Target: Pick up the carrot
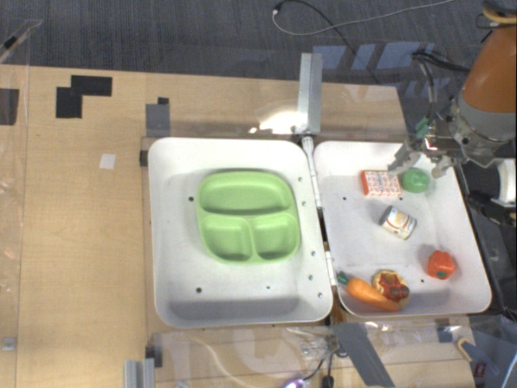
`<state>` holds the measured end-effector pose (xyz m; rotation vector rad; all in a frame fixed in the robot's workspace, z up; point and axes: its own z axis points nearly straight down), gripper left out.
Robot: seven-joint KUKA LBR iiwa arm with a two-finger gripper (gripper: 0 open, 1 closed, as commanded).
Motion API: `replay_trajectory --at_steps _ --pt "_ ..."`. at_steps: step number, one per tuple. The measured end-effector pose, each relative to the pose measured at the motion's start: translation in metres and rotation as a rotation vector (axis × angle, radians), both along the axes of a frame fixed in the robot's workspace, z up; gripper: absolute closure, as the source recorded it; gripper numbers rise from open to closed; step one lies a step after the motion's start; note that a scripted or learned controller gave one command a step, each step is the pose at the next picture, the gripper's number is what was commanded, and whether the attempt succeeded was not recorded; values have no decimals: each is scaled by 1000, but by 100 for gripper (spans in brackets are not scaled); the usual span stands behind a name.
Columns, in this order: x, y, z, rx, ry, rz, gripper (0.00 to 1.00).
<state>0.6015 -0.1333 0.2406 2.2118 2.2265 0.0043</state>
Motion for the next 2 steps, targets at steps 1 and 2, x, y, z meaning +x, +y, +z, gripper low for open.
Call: replay_trajectory --at_steps 1,2 --pt "-11 -26 -35 1 1 -104 0" --pt "-9 -25 -23 1 -5 -100 100"
